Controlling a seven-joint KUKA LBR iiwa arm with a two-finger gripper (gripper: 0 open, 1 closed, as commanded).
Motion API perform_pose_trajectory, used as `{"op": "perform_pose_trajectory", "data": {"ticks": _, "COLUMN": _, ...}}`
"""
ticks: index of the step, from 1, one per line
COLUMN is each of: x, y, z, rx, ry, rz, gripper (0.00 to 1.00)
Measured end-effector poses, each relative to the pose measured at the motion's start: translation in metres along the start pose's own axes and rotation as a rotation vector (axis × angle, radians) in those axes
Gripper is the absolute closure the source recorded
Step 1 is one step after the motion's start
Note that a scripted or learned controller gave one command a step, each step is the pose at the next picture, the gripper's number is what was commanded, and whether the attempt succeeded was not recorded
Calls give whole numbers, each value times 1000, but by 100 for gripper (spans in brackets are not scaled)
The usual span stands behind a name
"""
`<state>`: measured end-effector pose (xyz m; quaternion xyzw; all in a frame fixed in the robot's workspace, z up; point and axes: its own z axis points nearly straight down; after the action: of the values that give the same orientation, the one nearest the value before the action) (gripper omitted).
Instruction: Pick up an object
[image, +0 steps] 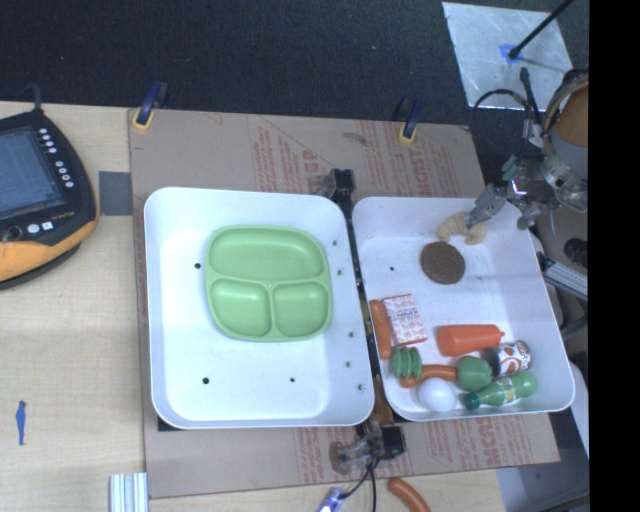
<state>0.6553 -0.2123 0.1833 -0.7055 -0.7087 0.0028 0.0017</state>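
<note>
My gripper (505, 212) hangs over the far right corner of the right bin (520, 275), and its fingers look open. A beige piece (463, 229) lies just beside the left fingertip; nothing sits between the fingers. A brown round cookie (442, 262) lies a little nearer the camera. Near the bin's front lie a red-and-white packet (404, 318), an orange carrot (468, 338), a green ball (474, 373), a white egg (436, 395), a green bottle (500, 392) and a small can (513, 355).
The left bin (180, 350) holds a green divided plate (268, 280). A teach pendant (35, 195) rests at the bench's left edge. An orange piece (410, 493) lies outside the bins at the front. Clamps and cables sit between the bins.
</note>
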Motion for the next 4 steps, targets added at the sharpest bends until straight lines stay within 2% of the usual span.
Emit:
{"op": "perform_pose_trajectory", "data": {"ticks": 1, "x": 25, "y": 2, "z": 90, "rx": -6, "ry": 0, "rz": -1, "gripper": 0}}
{"op": "perform_pose_trajectory", "data": {"ticks": 2, "x": 0, "y": -65, "z": 38, "rx": -4, "ry": 0, "rz": 1, "gripper": 0}}
{"op": "perform_pose_trajectory", "data": {"ticks": 3, "x": 0, "y": -7, "z": 89, "rx": -8, "ry": -1, "rz": -1, "gripper": 0}}
{"op": "perform_pose_trajectory", "data": {"ticks": 4, "x": 0, "y": -89, "z": 90, "rx": -6, "ry": -1, "rz": -2, "gripper": 0}}
